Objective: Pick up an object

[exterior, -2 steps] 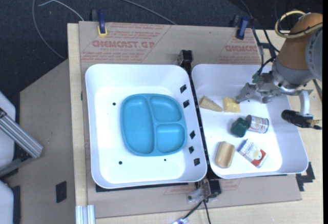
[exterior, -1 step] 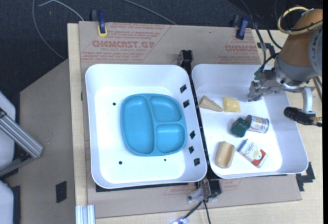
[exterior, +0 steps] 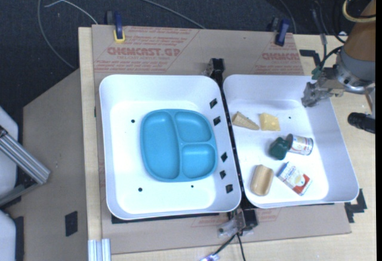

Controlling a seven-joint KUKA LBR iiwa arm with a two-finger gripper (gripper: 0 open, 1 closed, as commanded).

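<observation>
Overhead slanted view of a workbench covered in brown cardboard (exterior: 179,43) printed with red lettering that reads "CHEMCAST GP", held down by two blue clamps (exterior: 119,27) at the far edge. Two shallow, glossy white plastic bins with rounded corners sit side by side, touching along a black centre divider.

Left bin (exterior: 119,152): a smooth, matte sky-blue plate (exterior: 178,144) with rounded corners lies flat in the middle, moulded into three compartments.

Right bin (exterior: 334,152) holds the loose objects. Toward 10 o'clock of this bin lies a tan wedge (exterior: 245,121) shaped like a slice of cheese, and just beside it, at its 3 o'clock, a pale yellow block (exterior: 270,122). Near the bin's centre, a dark green rounded piece (exterior: 279,147) touches a small can (exterior: 301,145) lying on its side, with a white and red label too small to read. Toward 6 o'clock lies a tan, rounded cylinder (exterior: 261,180), and at its 3 o'clock a flat packet (exterior: 294,178) in red, white and blue, its print unreadable.

Robot arm, grey metal with an orange band, enters from 3 o'clock. Its gripper (exterior: 311,97) hangs over the right bin's 1 o'clock corner, well apart from every object; whether it is apart or together cannot be told. Nothing is seen between its tips
</observation>
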